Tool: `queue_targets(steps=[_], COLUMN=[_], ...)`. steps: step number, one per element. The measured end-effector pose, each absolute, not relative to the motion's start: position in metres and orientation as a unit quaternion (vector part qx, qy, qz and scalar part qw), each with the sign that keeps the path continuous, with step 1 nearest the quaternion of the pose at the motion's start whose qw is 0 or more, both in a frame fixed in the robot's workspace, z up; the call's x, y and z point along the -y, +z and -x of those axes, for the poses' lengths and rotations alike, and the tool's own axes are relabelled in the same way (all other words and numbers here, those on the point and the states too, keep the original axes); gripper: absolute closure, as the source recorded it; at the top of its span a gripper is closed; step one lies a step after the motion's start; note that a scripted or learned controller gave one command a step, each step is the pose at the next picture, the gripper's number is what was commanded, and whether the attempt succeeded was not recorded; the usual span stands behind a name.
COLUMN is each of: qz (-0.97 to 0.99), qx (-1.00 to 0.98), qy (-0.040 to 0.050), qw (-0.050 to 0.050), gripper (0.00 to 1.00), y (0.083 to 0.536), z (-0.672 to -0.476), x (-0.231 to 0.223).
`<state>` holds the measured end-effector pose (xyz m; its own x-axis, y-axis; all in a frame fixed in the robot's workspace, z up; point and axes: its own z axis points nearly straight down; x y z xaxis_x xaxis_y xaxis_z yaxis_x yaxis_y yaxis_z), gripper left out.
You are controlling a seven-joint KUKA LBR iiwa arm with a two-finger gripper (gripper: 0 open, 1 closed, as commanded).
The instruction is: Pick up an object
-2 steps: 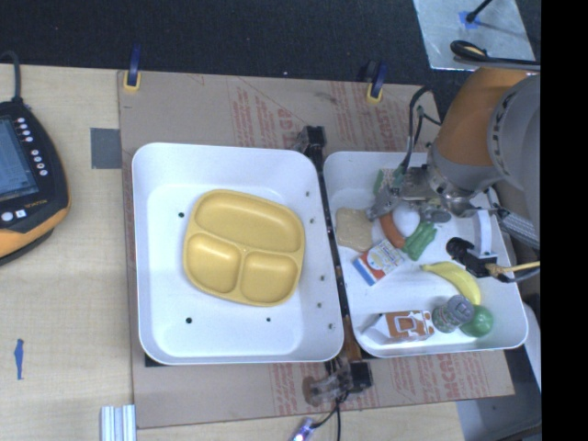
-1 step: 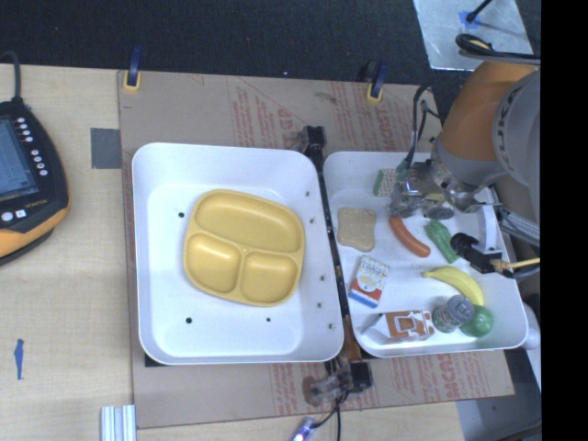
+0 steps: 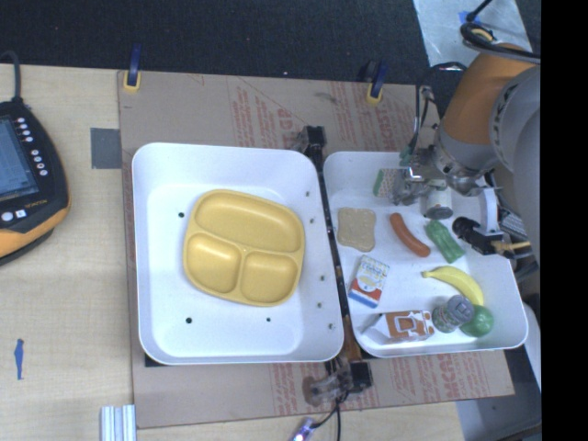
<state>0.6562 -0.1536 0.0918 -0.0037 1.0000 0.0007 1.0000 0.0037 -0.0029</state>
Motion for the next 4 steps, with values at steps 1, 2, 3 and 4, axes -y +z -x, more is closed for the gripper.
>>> queue_targets(steps=[1, 2, 3, 4], qz=[0.706, 0.705, 0.705, 0.705], qx=[0.709, 0.709, 0.710, 0.709], qy=[0.0008, 0.0022, 0.0033, 0.0007], qw=[0.001, 0.001, 0.002, 0.001], gripper=[0.00, 0.00, 1.00, 1.00], y=[0.092, 0.092, 0.102, 0.193], z=[-0.656, -0.613, -0.613, -0.585], x=[0.153, 0.122, 0.123, 0.065])
